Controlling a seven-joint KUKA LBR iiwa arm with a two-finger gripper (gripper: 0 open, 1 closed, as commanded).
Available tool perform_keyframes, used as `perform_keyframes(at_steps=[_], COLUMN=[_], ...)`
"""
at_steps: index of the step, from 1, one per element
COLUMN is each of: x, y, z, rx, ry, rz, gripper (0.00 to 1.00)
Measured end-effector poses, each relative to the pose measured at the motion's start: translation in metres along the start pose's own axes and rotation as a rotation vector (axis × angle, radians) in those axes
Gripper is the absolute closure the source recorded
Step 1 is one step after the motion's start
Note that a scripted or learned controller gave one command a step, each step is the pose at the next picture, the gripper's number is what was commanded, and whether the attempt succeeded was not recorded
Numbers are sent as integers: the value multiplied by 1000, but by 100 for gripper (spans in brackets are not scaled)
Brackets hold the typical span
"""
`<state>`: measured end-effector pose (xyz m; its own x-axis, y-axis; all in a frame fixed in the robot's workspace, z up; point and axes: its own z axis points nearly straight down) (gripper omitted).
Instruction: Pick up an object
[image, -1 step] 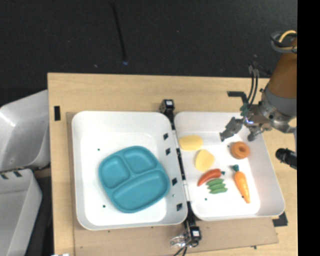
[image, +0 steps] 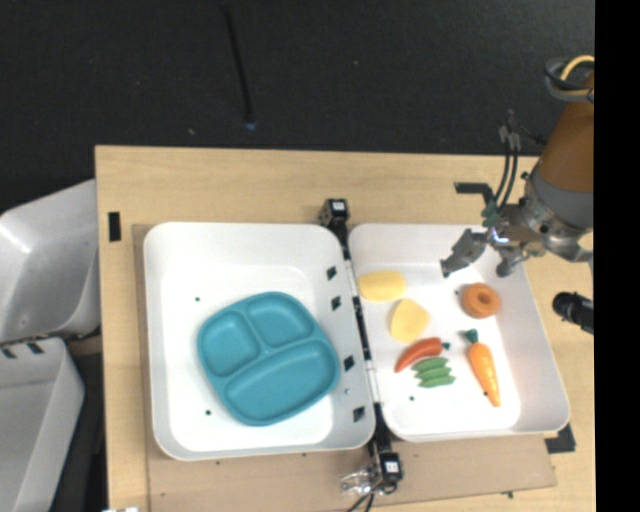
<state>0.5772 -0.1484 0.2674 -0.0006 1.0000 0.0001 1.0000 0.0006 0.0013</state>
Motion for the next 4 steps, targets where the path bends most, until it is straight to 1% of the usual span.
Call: perform_keyframes(at_steps=[1, 2, 3, 4], x=[-1, -1, 8, 6], y=[-9, -8, -13, -11], z=[47, 89, 142, 128], rx=[5, 3, 5, -2], ry=[-1, -2, 0, -1], rz=[1, 2, 5, 10], gripper=[0, 0, 0, 100])
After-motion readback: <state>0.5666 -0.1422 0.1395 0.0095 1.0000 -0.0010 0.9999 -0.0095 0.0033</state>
